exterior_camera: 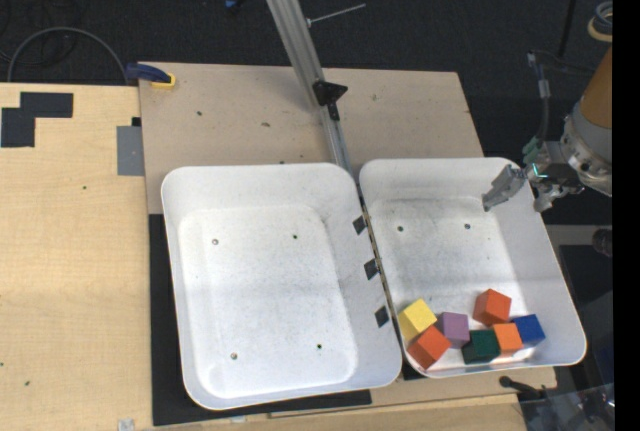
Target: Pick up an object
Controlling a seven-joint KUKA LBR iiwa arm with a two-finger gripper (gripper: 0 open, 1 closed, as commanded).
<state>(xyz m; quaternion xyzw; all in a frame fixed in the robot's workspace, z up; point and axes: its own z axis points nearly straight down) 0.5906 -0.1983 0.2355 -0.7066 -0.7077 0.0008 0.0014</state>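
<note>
Blocks (468,327) lie clustered in the near corner of the right bin (440,181), against its near wall. Counted seven: yellow block (418,315), purple block (455,326), red-orange block (430,346) at the near left of the group, dark green block (481,346), red block (492,304), orange block (508,336), blue block (528,328). Most are touching or just beside a neighbour; the green one is partly covered by its neighbours.

Gripper (503,187) sits above the far right rim of the right bin, well apart from the blocks. One grey finger (499,189) shows, angled down toward the bin; nothing is seen between the fingers. Whether they stand apart or together cannot be told. The arm is cut off by the frame edge; the orange band (597,97) is partly visible.

Left bin (200,187) is beside the right one, joined by black clips (370,268). Both bin floors look speckled grey.

Surface: light wooden bench (60,249), with a tan board (400,114) behind the bins. A slanted aluminium rail (296,39) rises from between the bins. Blue and yellow clamp (150,74) at the board's far left corner. Room behind is dark, with cables on the floor.

No legible writing.
</note>
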